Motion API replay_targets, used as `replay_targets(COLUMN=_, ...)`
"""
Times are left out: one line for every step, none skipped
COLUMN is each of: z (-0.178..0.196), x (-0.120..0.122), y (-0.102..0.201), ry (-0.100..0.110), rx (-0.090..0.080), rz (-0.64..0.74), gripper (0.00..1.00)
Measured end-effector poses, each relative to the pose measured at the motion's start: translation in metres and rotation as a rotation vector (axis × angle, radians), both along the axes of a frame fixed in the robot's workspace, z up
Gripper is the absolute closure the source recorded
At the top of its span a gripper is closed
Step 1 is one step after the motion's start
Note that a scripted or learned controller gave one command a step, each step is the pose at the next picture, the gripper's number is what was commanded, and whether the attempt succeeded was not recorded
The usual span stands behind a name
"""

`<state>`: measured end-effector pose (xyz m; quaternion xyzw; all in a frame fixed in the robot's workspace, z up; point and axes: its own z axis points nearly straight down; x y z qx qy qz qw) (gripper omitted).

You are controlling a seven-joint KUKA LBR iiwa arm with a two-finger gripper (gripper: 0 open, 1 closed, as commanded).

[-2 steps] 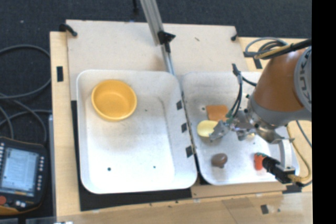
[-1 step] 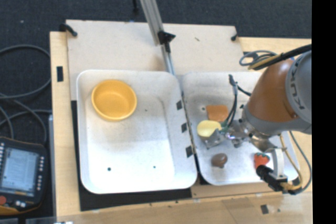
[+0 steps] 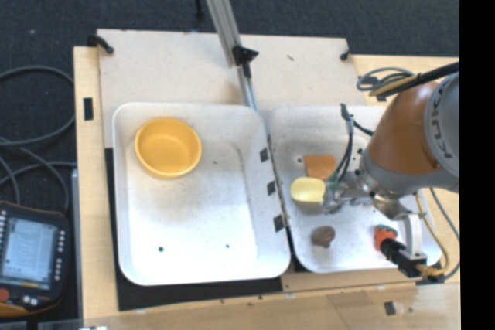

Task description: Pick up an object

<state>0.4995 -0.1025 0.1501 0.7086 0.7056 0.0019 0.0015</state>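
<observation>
Arm (image 3: 402, 143) reaches in from right over right bin (image 3: 302, 127); gripper (image 3: 334, 195) low near bin middle, just right of pale yellow object (image 3: 308, 191); contact between them unclear; whether gripper is wide or narrow cannot be told; orange-brown block (image 3: 319, 165) just beyond pale yellow object on far side; small brown lump (image 3: 323, 236) nearer, apart; yellow bowl (image 3: 168, 147) upright in left bin (image 3: 128, 243), far-left corner.

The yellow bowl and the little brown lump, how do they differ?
The yellow bowl is far bigger than the brown lump. The bowl is hollow and bright; the lump looks solid and dull. The bowl sits in the left bin, the lump in the right bin. Both rest on white floors.
</observation>
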Motion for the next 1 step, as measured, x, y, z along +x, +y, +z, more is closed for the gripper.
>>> replay_targets(z=0.0442, x=0.0051, y=0.0031, ry=-0.002, rx=-0.001, rz=0.008, gripper=1.0)
